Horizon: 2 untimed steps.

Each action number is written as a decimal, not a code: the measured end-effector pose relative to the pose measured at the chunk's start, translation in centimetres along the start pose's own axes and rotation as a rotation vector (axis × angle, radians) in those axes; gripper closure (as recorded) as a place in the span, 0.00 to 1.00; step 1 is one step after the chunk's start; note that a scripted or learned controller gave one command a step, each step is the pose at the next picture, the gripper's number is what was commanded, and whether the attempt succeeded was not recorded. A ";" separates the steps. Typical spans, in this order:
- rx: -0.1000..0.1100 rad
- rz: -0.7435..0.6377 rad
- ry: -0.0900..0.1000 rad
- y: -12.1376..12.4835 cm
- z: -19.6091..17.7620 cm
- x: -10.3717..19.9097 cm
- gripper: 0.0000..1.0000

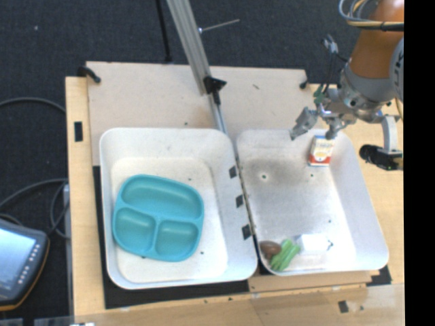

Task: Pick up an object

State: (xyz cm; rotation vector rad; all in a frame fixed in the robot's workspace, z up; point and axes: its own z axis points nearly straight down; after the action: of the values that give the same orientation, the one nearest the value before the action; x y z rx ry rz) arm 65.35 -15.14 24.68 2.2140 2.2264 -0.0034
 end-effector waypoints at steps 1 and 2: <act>-0.003 -0.005 -0.001 0.1 -1.2 0.0 1.00; 0.002 0.002 0.003 -5.1 -0.2 4.6 1.00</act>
State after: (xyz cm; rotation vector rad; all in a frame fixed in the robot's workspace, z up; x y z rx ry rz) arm 60.27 -10.61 24.89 2.2183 2.2273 -0.0019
